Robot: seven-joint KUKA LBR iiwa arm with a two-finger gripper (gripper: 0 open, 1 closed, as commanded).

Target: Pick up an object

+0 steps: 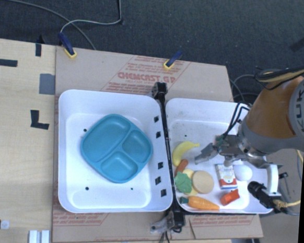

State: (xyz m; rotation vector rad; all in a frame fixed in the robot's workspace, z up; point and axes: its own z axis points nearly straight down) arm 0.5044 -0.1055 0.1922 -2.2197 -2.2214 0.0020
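Lying near the fingers (216, 151): curved yellow banana (183, 150), right bin (205, 108).

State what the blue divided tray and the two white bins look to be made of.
Blue divided tray: likely moulded plastic, matte, judging by its even colour and rounded compartments. Left white bin and right white bin: probably thin glossy plastic, with soft sheen and rounded corners.
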